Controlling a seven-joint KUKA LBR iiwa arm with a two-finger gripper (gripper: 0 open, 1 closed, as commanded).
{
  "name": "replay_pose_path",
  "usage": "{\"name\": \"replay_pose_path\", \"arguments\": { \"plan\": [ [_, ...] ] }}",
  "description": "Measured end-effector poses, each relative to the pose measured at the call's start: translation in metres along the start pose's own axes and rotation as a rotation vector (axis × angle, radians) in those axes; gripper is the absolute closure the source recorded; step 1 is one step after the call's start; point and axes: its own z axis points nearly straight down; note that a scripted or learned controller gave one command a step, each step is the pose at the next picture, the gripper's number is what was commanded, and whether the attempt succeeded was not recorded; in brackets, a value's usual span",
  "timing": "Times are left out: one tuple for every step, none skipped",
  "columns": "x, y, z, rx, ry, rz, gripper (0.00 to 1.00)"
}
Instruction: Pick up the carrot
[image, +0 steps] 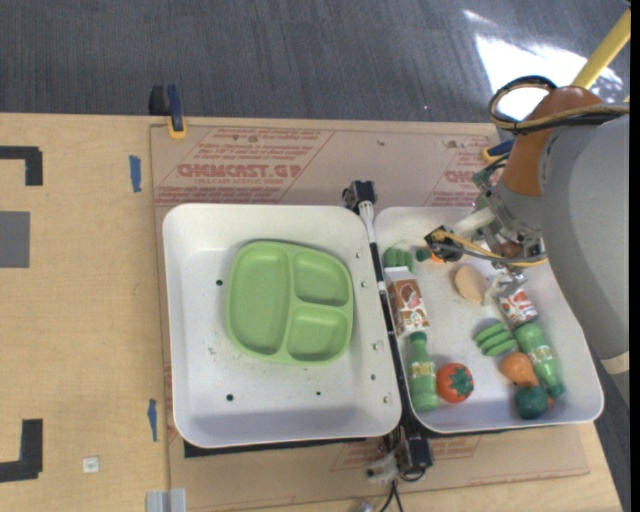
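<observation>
Tan wooden bench (80, 330), dark grey carpet floor (300, 50) beyond, bright glare patch (500, 50)

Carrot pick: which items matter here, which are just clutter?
Job:
carrot, right bin, gripper above the bin's far end.

Lying about:
green divided plate in left bin, tomato, green bottle, pale egg-shaped piece.
</observation>
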Motion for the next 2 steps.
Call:
{"name": "replay_pose_path", "arguments": {
  "plan": [
    [0.007,-0.038,0.002,-0.03,0.02,0.153,0.0],
    [-0.018,-0.03,0.001,-0.028,0.037,0.127,0.0]
  ]
}}
